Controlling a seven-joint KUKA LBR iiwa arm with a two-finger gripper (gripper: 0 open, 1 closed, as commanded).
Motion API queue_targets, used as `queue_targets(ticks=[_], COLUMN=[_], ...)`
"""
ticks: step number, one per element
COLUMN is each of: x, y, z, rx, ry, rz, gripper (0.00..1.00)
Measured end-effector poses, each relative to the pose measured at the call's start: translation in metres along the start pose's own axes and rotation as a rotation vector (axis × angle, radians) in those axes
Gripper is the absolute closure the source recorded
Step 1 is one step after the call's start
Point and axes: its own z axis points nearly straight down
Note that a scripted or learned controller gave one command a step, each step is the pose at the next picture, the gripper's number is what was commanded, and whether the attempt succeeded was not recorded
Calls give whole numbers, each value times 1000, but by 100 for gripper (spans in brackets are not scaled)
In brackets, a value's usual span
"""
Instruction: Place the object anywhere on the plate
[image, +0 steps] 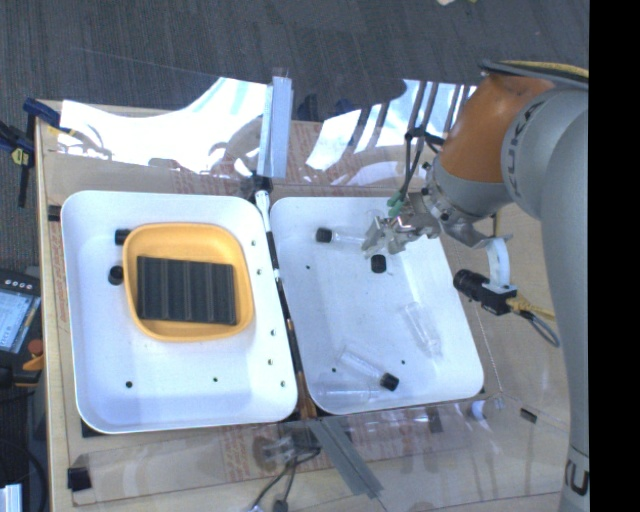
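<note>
The gripper (385, 235) hovers low over the right bin (455, 340), near a clear tube with a black cap (340, 237); whether its fingers are apart or together cannot be told. The yellow plate (185, 240) sits well apart in the left bin (90, 380). The tubes are transparent and slim, so a grasp could easily slip or close on nothing, and a tube could roll away.

arm (545, 130): thick, rounded grey casing | orange band (480, 135) above wrist | wrist: grey metal ring, thin dark and green cables trailing | gripper (392, 232): small silvery metal, slim
</note>
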Motion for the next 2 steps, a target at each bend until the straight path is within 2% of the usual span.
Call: queue_targets(ticks=[1, 2], x=[0, 0], y=[0, 1], z=[0, -10], rx=[0, 1], ry=[0, 1], rz=[0, -4], gripper=[0, 100])
